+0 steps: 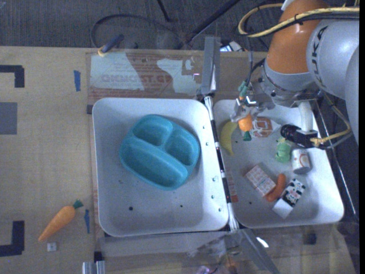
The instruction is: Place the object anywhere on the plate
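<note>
A teal divided plate (161,150) lies in the left white bin (114,204), a little left of its middle. My gripper (245,116) hangs over the upper left part of the right bin (325,210), reaching in from the right. A small orange object (246,123) with a green end sits between the fingertips, and the fingers look shut on it. It is right of the bins' shared wall, well apart from the plate.
The right bin holds a yellow banana (227,137), a red and white carton (263,128), a green toy (283,150), a white cup (301,161), a pink box (260,180), a red sausage-like piece (277,188) and a cow-patterned box (292,193). A carrot (57,221) lies on the bench at lower left.
</note>
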Robot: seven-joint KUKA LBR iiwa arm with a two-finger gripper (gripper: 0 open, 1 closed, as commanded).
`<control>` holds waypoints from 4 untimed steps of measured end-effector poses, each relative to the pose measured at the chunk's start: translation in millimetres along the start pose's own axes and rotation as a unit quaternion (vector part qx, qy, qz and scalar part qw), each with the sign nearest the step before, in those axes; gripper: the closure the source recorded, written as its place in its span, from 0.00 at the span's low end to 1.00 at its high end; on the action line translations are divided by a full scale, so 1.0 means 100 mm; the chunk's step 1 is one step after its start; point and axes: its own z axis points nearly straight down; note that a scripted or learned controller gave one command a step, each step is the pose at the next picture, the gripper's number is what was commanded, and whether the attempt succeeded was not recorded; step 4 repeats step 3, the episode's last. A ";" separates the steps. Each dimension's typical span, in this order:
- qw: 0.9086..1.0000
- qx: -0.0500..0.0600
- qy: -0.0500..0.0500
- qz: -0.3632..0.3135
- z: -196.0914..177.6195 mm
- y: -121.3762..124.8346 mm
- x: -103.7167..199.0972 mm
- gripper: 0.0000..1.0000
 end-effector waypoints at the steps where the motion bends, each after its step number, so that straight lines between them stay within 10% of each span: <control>1: 0.994 0.001 0.001 -0.114 0.10 -0.25 0.59 1.00; 2: 0.989 -0.001 0.000 -0.147 0.11 -0.13 1.31 1.00; 3: 0.989 -0.001 0.000 -0.147 0.10 -0.13 1.31 0.00; 4: 0.989 -0.001 0.000 -0.147 0.10 -0.13 1.31 0.00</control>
